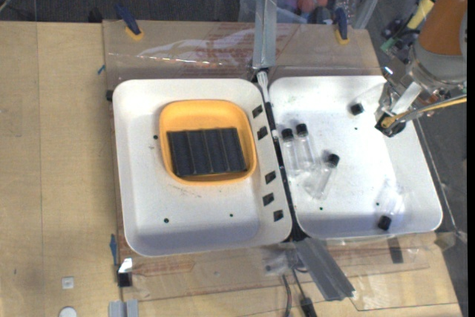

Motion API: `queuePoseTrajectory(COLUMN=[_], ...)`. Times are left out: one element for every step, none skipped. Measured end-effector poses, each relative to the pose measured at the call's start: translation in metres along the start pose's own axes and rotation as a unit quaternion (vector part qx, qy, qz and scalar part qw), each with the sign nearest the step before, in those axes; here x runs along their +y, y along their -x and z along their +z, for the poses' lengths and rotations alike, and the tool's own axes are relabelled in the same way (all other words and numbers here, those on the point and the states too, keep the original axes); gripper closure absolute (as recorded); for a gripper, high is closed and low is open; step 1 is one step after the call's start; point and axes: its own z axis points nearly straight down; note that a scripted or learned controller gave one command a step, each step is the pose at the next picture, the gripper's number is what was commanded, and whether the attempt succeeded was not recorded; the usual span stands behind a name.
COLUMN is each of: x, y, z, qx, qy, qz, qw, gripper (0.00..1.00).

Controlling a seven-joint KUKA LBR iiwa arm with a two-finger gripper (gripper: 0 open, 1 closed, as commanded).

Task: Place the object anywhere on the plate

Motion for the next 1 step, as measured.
queuePoseTrajectory(x=[0.0464], y=[-0.0066], z=[-0.0762], qx=[-0.001], qy=[0.002], qz=[-0.020], qw=[0.9998], gripper=[1.00])
